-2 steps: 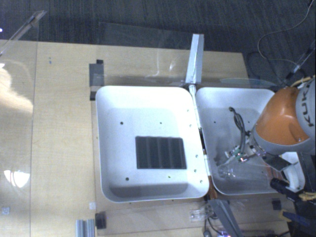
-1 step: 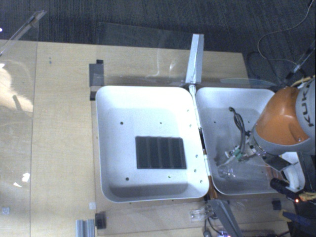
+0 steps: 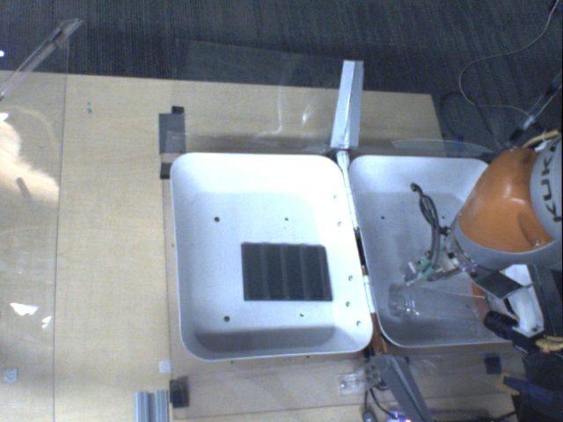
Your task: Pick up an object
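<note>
Two white bins sit side by side on the desk [image 3: 106, 236]. The left bin [image 3: 198, 236] carries a dark ribbed rectangular pad [image 3: 286, 272] flat on its floor, a little below centre. The arm [image 3: 510, 209], grey with an orange band, reaches in over the right bin [image 3: 387, 192], and its hand [image 3: 420, 275] is low over that bin's floor, near the front half. You cannot tell here how far the hand is open, nor whether it has hold of anything: the tip is small, blurred, and tangled with cable.

Just beside the tip lies what looks like a clear object [image 3: 406, 302] on the right bin's floor, faint against the white; its outline is uncertain. This is the likeliest thing to pick up, since the hand is already over it, while the pad is well apart in the other bin.

To do this step well, centre the hand over the clear object before closing, because a see-through item is easy to misjudge. Descend until close to the floor, close gently, then lift straight up and check that the object rises with the hand.
</note>
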`<state>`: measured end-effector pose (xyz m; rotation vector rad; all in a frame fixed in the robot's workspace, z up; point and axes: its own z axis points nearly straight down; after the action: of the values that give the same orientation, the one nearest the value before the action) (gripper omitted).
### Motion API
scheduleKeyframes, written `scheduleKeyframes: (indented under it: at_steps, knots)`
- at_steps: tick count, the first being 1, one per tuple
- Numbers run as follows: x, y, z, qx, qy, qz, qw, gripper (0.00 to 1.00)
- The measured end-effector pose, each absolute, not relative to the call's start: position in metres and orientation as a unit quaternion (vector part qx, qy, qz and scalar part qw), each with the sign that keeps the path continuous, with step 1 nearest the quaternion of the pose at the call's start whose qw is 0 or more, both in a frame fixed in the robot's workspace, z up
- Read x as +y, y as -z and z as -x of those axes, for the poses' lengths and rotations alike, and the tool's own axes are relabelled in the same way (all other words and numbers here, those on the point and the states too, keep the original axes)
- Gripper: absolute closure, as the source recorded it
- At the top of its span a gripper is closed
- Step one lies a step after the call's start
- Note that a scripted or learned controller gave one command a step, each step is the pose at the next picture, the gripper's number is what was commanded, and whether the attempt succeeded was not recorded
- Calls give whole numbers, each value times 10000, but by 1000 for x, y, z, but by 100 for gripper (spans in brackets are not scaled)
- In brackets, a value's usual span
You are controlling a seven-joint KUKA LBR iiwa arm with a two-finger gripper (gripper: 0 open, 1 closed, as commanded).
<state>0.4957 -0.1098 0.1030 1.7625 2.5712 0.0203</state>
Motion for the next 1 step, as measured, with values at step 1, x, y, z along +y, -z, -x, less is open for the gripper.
scheduleKeyframes:
  at_steps: [1]
  knots:
    - [-156,-92,-503,7688,-55,-6395,75,100]
